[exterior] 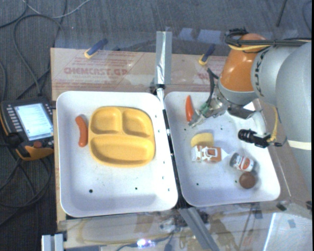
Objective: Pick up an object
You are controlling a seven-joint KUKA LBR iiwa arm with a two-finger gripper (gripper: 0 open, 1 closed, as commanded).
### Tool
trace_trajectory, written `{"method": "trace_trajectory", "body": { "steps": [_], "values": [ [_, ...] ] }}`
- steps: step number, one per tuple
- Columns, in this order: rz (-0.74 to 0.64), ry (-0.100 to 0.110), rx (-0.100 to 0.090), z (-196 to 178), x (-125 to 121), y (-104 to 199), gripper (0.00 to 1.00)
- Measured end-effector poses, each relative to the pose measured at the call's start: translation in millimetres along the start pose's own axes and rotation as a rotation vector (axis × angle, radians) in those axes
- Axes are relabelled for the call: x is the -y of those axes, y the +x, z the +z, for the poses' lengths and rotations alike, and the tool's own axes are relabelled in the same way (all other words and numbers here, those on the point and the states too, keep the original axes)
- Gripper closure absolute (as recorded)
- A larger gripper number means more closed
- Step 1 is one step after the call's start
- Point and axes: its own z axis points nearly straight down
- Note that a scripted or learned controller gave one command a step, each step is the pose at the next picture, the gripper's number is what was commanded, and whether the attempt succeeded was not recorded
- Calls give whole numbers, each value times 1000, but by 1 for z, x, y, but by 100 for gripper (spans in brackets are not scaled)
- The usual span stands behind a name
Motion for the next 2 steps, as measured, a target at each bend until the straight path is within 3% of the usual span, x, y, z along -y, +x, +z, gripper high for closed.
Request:
{"method": "trace_trajectory", "body": {
  "steps": [1, 2],
  "values": [
    [314, 15, -4, -109, -29, -1, 100],
    [200, 16, -6, -98, 19, 50, 100]
  ]
}}
